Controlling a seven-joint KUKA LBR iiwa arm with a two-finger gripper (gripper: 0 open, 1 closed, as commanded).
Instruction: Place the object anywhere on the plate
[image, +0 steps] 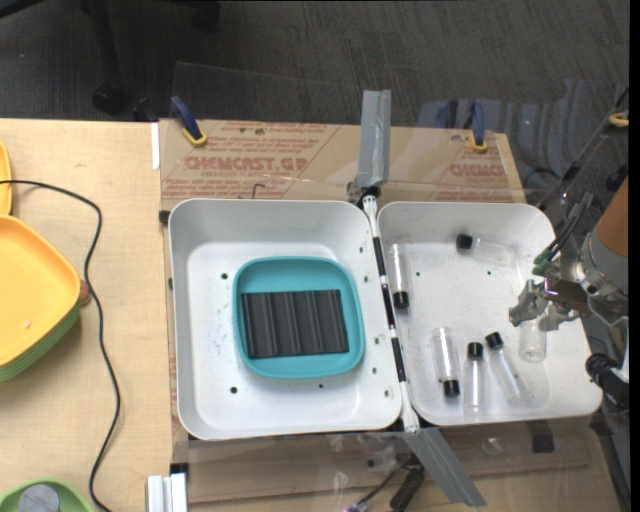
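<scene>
The gripper (537, 312) sits at the right bin's (430, 400) right rim; the arm above it is cut off, and whether anything is pinched cannot be told. Clear black-capped vials (474, 372) lie loose in that bin. The teal plate (297, 318) rests in the left bin (200, 330). A wooden bench (90, 180) carries yellow dishes (30, 300)

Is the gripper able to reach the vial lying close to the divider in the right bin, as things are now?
Probably yes. The gripper is over the right bin's right side, and the vial lies alone along the divider. Nothing lies on it, though the bin wall beside it may leave little room.
</scene>
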